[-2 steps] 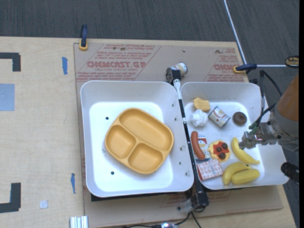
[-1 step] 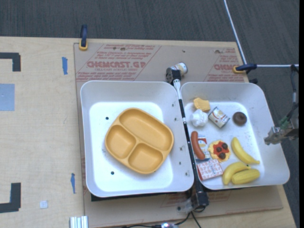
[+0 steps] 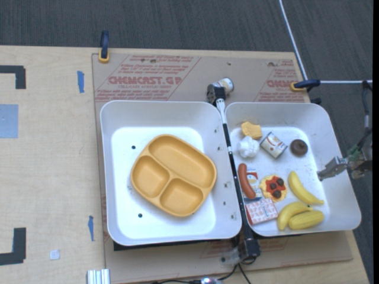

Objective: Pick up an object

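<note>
1. Standing above the bench, I see two shallow white bins side by side: the left bin (image 3: 112,158) and the right bin (image 3: 337,158).
2. In the left bin lies a yellow divided plate (image 3: 173,175) with three compartments, a little tilted, in the middle of the bin floor.
3. The right bin holds all the small objects. Taking this bin as a clock face, a yellow-orange piece (image 3: 251,129) is at about 11 o'clock, and a white crumpled lump (image 3: 248,147) is just below it, touching or almost touching.
4. A small white can (image 3: 273,145) lies near the centre, toward 12 o'clock, and a brown round piece (image 3: 299,148) is just beside it at 1 o'clock.
5. A red sausage (image 3: 246,180) lies at 9 o'clock along the left wall, next to a small printed card (image 3: 253,178).
6. A round pizza toy (image 3: 274,186) sits near the centre, and a flat printed packet (image 3: 261,210) is at 7 o'clock.
7. One banana (image 3: 304,189) lies at 4 o'clock, and two more yellow fruits (image 3: 300,217) lie at 5 to 6 o'clock, close together.
8. The gripper (image 3: 329,170) comes in at 3 o'clock, over the right rim of the right bin, well apart from the nearest banana. I see nothing between its fingers, but how far the jaws are open I cannot tell, because it is too small and blurred.
</note>
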Robot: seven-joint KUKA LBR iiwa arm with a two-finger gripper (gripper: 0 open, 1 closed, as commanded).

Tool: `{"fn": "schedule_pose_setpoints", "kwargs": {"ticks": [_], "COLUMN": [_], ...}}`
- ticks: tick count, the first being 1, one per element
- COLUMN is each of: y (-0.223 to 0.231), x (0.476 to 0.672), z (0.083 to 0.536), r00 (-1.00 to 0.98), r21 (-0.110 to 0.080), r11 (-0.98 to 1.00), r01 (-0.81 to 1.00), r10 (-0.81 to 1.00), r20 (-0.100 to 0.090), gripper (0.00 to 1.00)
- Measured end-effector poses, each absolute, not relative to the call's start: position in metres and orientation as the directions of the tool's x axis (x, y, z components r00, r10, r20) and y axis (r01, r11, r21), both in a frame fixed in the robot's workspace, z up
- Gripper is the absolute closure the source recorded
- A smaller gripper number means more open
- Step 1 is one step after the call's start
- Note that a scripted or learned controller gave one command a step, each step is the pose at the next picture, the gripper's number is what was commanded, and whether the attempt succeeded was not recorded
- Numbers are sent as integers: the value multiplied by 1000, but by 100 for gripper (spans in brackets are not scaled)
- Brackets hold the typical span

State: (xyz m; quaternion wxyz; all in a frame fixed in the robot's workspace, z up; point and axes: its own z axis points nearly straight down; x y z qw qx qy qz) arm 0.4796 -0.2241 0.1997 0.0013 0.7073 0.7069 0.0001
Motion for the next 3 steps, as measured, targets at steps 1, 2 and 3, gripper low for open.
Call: {"fn": "schedule_pose_setpoints", "kwargs": {"ticks": [1,2,3], "y": [-177,-178,-76], "x": [480,481,480], "z": [86,96,185], "r00": [-1,1,-3], "r21": [3,7,2], "r11": [1,-1,3], "r01": [1000,1000,1000], "r10": [1000,1000,1000], "r20": [0,-3,1], "gripper": [0,100,100]}}
